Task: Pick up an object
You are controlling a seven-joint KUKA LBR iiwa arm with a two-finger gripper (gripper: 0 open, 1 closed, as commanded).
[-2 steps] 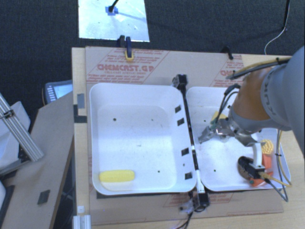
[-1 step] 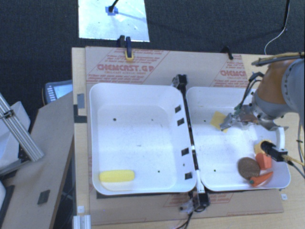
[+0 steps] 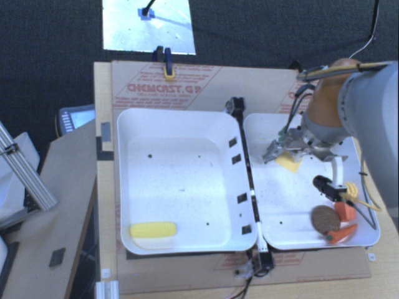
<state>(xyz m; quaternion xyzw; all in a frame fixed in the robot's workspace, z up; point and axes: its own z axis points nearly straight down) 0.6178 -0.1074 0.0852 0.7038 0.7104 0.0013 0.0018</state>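
Gripper (image 3: 272, 152): set low over the far-left part of the right bin (image 3: 280, 198), close to the seam where the two bins meet. From my remote station I cannot tell whether it is spread or closed. The grey arm (image 3: 371, 104) enters from the right.

Pale yellow piece (image 3: 289, 163): lies flat on the floor of the right bin, just beside the gripper on its near-right side. I see its far edge partly covered by the gripper's body.

Near-right corner of the same bin, well apart from the gripper: a brown disc (image 3: 324, 218), a red-orange piece (image 3: 345, 211) and an orange carrot-shaped thing (image 3: 343, 234), clustered together.

Left bin (image 3: 187, 185): a yellow oblong (image 3: 153, 230) in the near-left corner.
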